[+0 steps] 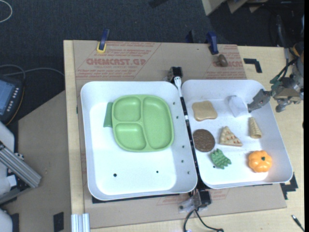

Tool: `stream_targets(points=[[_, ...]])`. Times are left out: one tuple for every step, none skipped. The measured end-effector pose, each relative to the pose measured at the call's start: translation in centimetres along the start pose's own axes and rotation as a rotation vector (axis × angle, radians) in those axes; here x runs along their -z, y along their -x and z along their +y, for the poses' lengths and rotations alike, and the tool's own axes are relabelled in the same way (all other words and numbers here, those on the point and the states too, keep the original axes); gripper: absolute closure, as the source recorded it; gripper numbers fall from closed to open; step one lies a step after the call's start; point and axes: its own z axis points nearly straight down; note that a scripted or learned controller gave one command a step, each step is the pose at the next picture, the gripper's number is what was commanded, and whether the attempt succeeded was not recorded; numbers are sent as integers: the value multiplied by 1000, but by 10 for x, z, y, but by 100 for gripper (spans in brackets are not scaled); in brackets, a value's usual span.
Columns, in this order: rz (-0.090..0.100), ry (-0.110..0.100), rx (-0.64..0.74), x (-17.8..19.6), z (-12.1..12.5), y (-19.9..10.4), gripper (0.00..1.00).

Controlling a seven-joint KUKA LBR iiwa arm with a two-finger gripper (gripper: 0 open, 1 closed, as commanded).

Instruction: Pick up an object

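Objects for picking lie in the right bin (pixel 282 144): from left, bread slice (pixel 204 110), brown cookie (pixel 203 140), green leafy piece (pixel 220 159), waffle wedge (pixel 230 137), clear cup (pixel 237 105), cone (pixel 254 127), pumpkin (pixel 259 161). The gripper (pixel 269 100) hangs over the bin's far right edge, spread wide and holding nothing. This looks like the approach; next it must descend onto one item, likely the cup or cone.

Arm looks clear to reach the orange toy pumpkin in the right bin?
Probably yes. The orange toy pumpkin sits apart near the right white bin's front corner, nothing over it. The pincer hovers at the same bin's far right side; the small tan cone lies between but low.
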Motion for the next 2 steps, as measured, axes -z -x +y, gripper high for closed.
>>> stream_targets(points=[[-3, 12, 3, 7, 2, 0, 0], [-1, 6, 2, -36, 0, 2, 0]])
